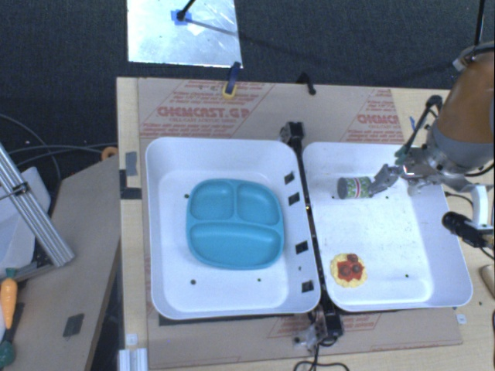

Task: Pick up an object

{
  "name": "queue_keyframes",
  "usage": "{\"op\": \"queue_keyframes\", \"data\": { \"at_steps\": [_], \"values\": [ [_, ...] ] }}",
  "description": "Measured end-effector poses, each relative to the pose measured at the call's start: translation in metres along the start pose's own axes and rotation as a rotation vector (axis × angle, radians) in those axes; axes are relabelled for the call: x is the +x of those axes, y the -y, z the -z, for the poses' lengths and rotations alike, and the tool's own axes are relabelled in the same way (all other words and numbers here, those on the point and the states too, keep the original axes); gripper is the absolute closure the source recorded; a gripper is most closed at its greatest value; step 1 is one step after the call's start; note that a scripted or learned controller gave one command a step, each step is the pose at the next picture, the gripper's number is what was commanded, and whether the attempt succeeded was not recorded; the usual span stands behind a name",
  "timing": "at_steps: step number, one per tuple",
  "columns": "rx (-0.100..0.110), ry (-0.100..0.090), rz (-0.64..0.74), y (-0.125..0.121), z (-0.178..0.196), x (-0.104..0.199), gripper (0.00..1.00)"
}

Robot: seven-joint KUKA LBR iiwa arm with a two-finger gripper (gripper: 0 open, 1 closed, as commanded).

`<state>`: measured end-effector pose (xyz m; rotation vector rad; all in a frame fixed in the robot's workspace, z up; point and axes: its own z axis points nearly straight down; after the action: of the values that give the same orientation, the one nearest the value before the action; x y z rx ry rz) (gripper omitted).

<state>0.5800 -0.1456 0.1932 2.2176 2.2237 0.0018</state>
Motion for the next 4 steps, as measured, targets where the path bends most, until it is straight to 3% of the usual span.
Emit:
{"op": "queue_keyframes", "data": {
  "at_steps": [1,2,3,4],
  "values": [
    [0.005,-0.001,-0.005,0.06,-0.114,-0.008,0.0],
    [-0.01,-0.002,0.009,-0.052,-0.107,0.05,0.0],
    [0.007,0.001,-0.01,0.036,-0.109,-0.015,0.0],
    [-0.007,0.005,-0.003,-0.012,-0.087,-0.064,0.0]
  ]
}}
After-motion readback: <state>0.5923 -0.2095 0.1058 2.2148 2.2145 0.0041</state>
